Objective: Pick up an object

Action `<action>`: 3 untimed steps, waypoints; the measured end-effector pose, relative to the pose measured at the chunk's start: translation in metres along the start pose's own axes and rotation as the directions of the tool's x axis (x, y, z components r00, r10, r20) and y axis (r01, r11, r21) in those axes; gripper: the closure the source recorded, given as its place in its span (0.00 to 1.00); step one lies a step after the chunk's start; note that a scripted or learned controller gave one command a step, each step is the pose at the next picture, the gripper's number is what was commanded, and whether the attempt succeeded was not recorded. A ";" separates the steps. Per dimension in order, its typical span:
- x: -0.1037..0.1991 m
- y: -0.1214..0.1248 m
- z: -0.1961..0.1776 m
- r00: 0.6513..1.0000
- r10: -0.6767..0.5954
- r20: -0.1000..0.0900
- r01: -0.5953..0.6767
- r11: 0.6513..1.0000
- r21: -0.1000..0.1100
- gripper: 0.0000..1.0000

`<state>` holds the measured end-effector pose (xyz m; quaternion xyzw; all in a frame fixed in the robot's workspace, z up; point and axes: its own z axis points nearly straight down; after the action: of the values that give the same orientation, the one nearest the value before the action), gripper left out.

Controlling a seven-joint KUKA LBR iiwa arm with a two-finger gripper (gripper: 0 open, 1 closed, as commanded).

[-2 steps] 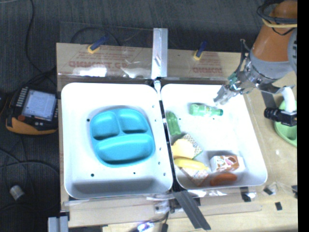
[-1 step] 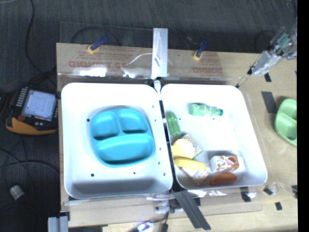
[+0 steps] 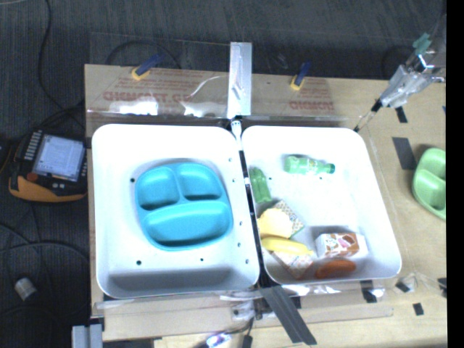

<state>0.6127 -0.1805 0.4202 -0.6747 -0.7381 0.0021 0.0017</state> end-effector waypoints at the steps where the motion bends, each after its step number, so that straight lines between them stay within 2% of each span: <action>1: 0.008 0.006 -0.010 0.984 0.176 0.000 -0.176 0.984 0.001 1.00; 2: -0.014 -0.010 -0.011 0.976 0.217 0.000 -0.217 0.976 0.001 1.00; 3: -0.013 -0.005 -0.010 0.931 0.364 -0.001 -0.364 0.931 0.002 1.00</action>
<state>0.6086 -0.1940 0.4303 -0.7997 -0.6004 0.0027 0.0025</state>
